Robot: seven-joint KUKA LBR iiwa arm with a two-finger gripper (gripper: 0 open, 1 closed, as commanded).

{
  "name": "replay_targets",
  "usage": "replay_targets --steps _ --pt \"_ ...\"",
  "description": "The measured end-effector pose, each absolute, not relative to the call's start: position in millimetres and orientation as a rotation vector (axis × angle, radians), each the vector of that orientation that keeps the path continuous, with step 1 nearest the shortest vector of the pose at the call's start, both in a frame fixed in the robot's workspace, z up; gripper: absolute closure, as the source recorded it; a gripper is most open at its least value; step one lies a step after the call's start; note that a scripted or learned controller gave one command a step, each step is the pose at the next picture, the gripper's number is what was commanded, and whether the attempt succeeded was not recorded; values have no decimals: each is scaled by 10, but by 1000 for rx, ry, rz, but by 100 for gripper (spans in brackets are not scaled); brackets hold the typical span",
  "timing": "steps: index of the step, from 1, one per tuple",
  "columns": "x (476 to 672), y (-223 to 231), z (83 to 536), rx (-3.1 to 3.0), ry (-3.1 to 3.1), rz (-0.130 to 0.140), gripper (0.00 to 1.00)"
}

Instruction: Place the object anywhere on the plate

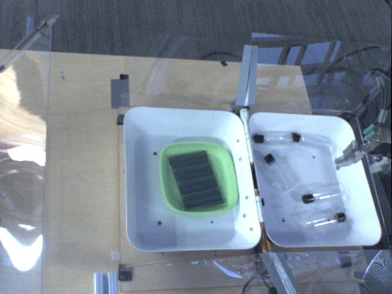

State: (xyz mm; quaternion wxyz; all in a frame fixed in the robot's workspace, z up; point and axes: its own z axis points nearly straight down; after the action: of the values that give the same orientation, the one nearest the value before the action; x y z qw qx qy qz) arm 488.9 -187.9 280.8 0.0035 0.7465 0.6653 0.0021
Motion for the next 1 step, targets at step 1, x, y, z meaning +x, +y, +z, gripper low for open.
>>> replay_targets --steps 1 --pt "4891 -2000 3393 2411 1998 8 0"
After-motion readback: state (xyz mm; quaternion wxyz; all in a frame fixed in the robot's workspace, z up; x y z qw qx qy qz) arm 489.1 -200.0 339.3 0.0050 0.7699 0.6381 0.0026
